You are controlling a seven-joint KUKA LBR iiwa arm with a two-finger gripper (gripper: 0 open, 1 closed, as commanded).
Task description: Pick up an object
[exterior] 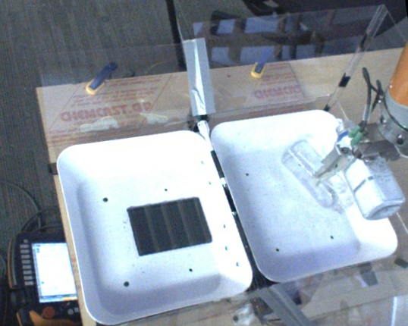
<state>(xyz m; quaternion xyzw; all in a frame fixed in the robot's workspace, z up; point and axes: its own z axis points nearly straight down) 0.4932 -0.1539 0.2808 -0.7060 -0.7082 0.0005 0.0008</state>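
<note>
Camera view: end effector (336, 160) low in right bin (281, 261) at clear container (304, 167), likely set to grasp it; whether spread or closed cannot be told. Also: black grille (169, 225) flat in left bin (101, 290).

A clear, glossy plastic piece (302, 160) lies at the end effector (333, 162) in a matt white plastic bin (274, 216). Well away from the end effector, a second bin (97, 237) of the same finish bears a matt black ribbed pad (169, 225). The worktop (133, 104) is matt brown board.
</note>
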